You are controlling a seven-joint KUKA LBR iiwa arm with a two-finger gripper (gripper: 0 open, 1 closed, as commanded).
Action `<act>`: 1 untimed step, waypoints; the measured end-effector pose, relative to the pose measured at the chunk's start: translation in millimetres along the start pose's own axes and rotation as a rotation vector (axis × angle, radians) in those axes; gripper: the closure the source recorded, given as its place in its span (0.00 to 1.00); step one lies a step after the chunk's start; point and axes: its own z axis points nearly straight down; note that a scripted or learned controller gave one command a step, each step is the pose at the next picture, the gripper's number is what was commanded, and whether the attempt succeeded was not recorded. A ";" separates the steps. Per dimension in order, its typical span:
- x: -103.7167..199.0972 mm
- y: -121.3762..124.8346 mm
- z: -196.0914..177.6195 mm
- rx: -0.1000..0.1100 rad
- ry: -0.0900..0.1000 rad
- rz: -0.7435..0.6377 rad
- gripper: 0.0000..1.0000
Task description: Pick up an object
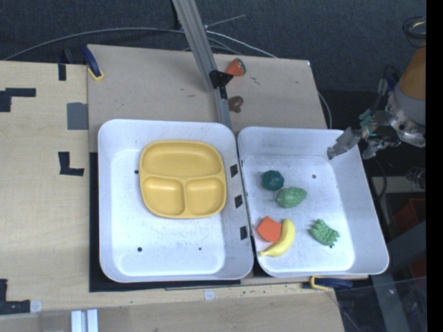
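The bench [159,81] carries two white bins side by side. The left bin [118,254] holds a yellow tray [183,178] with three compartments, lying flat toward the bin's far side. The right bin [360,206] holds five small things: a yellow banana [280,241] near the front, its upper end touching an orange piece [268,229]; a green lump [291,197] in the middle with a dark teal ball [273,180] just behind it (the two nearly touch); and a bright green ridged piece [323,233] off toward the right wall. The arm [410,102] sits at the right edge, and its gripper [342,145] hangs above the right bin's far right corner, well apart from every piece, holding nothing; how far its fingers are parted cannot be told.
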 end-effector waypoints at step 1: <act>0.0 0.0 0.0 0.000 0.000 0.000 0.00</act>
